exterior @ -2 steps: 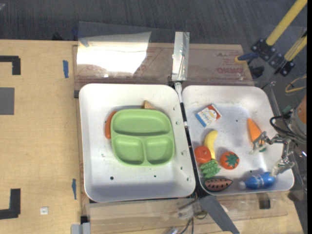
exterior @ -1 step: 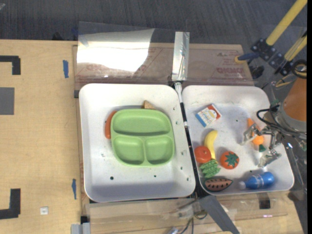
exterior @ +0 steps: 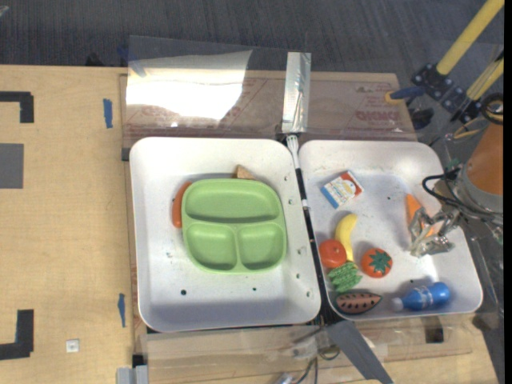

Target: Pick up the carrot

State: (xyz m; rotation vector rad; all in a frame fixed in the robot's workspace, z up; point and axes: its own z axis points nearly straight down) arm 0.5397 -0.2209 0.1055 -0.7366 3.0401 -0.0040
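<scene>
1. A green three-compartment plastic plate [exterior: 234, 224] is lying in the left white bin [exterior: 152, 238].
2. Right of the plate, in the right white bin [exterior: 376, 162], a yellow toy banana [exterior: 346, 232] is lying.
3. Farther right, the small orange toy carrot [exterior: 412, 207] is resting.
4. The metal claw [exterior: 430, 234] is hovering just beside the carrot; I cannot tell its opening.

Viewpoint: fixed above the bench [exterior: 56, 214].
Direction: looks down at a slant.
Range: moderately near; takes in the left bin [exterior: 152, 294] and the right bin [exterior: 464, 294] whole.
Arm entry: from the right edge.
</scene>
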